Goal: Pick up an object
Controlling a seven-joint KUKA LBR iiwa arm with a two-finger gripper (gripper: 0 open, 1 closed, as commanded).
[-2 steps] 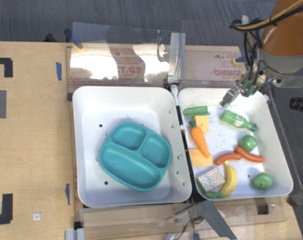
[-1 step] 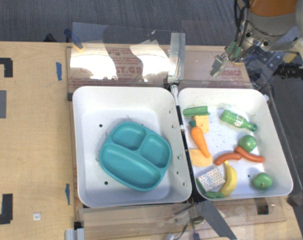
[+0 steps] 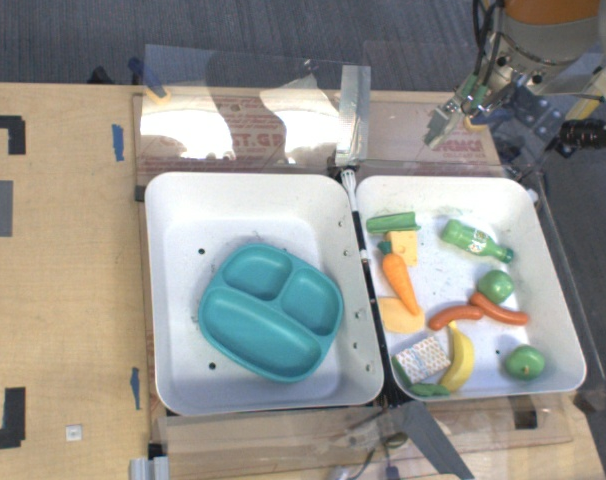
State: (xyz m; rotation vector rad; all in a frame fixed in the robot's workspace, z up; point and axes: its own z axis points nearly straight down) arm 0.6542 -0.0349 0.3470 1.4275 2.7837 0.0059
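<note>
Approach step, nothing picked yet. Pincer [image 3: 451,118] hangs above the right bin's [image 3: 553,258] back edge, jaws slightly apart, empty. Candidates lie in that bin: carrot [image 3: 398,280], bottle [image 3: 473,239], banana [image 3: 460,359]. Next it must descend over one item and close. Bottle label unreadable; red print on cardboard [image 3: 253,140] behind left bin illegible.
</note>
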